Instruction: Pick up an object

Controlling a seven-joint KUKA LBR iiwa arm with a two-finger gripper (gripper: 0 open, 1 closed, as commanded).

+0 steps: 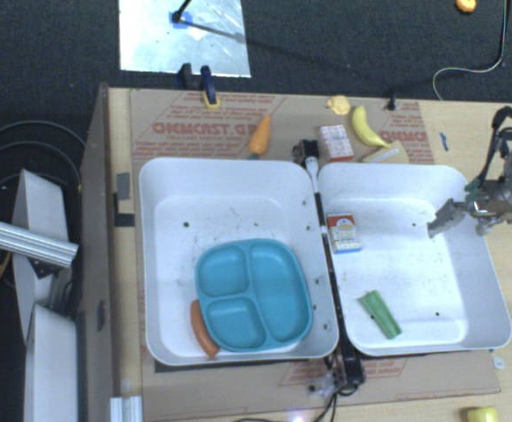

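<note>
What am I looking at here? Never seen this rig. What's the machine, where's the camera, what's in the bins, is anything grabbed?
One fixed camera looks down at a slant on a bench with two shallow white bins side by side. The machine is a grey robot arm coming in from the right; its gripper hangs over the right bin, near its upper right area, with nothing visible between its fingers.

The left bin holds a blue divided plate and an orange sausage-shaped toy beside the plate's lower left edge. The right bin holds a small red and white box near the divider and a green stick-shaped piece lower down.

Behind the bins on the cardboard lie a carrot, another small box and a banana. Its job is to pick up an object; none is picked yet.
</note>
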